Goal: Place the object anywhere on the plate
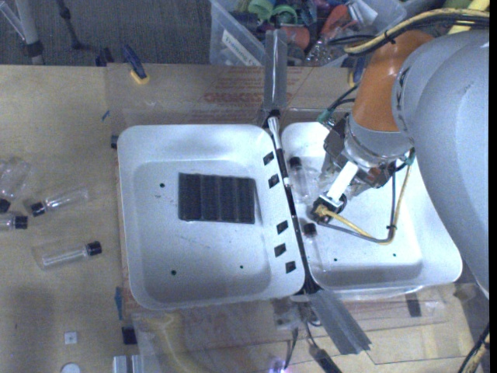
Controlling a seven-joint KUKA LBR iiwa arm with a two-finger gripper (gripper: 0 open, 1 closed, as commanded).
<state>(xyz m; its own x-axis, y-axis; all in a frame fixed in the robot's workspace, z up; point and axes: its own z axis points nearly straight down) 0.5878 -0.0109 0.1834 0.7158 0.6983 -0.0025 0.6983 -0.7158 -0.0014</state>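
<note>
A dark ribbed rectangular plate (217,198) lies flat in the middle of the left white bin (155,278). In the right bin (373,263), close to its left wall, a small clear object with a black cap (296,163) rests on the floor. My gripper (311,183) reaches down into the right bin just right of and slightly nearer than that object, under the grey wrist and orange band (380,92). The wrist hides much of the gripper, and nothing can be made out held in it.
A metal divider with black clips (281,208) separates the two bins. Clear vials with black caps (58,200) (70,252) lie on the wooden bench to the left. A clear tub of colourful items (311,6) stands behind the bins.
</note>
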